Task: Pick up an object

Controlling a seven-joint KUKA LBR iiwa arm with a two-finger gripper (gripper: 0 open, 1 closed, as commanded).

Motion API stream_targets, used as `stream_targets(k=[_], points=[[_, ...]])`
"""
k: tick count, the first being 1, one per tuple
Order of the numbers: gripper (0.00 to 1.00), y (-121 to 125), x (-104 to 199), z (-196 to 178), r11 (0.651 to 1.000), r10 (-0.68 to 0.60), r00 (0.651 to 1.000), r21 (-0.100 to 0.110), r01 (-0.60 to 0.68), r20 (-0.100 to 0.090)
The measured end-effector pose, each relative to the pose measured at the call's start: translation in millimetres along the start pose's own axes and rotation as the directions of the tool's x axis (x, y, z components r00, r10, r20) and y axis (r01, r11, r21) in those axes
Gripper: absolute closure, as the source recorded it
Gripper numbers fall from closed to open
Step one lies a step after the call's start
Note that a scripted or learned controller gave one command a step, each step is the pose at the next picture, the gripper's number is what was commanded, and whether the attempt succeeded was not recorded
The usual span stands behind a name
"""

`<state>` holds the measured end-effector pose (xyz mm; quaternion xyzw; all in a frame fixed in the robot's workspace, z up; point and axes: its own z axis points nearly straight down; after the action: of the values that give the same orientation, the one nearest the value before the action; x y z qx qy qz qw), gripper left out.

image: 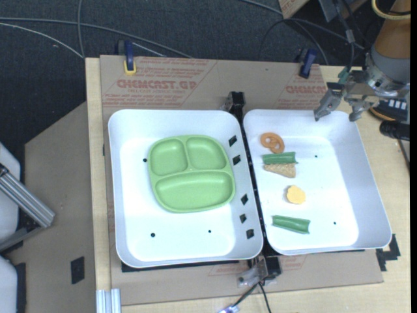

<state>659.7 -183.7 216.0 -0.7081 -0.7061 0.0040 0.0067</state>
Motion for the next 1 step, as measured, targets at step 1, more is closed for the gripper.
stream_targets(k=[1], points=[[0.0,2.9,0.6,-9.3,1.0,-0.003,1.0,-0.015,0.003,0.003]])
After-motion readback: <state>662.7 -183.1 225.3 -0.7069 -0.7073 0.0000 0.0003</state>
